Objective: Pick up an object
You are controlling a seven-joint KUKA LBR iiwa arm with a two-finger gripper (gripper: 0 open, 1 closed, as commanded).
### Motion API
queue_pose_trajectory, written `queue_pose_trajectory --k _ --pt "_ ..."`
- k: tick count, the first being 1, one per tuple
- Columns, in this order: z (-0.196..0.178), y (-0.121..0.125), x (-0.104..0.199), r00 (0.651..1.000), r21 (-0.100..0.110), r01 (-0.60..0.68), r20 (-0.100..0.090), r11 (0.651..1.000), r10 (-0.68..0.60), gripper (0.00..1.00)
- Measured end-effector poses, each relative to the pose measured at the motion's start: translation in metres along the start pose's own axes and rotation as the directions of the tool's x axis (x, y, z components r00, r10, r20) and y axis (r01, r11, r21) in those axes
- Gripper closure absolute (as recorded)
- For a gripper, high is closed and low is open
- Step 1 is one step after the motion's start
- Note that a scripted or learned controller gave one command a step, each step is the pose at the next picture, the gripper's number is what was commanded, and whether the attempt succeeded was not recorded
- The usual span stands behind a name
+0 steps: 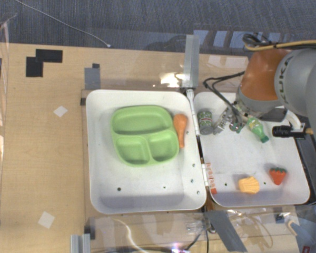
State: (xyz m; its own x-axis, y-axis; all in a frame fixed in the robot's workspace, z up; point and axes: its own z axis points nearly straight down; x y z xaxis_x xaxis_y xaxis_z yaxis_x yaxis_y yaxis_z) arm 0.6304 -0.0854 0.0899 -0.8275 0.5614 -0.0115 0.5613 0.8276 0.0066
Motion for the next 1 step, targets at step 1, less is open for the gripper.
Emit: queue_pose_trajectory --k 1 --pt "-0.0999 0.0366 0.0529 0.958 -0.001 -0.285 -0.002 0.958 0.285 1.00"
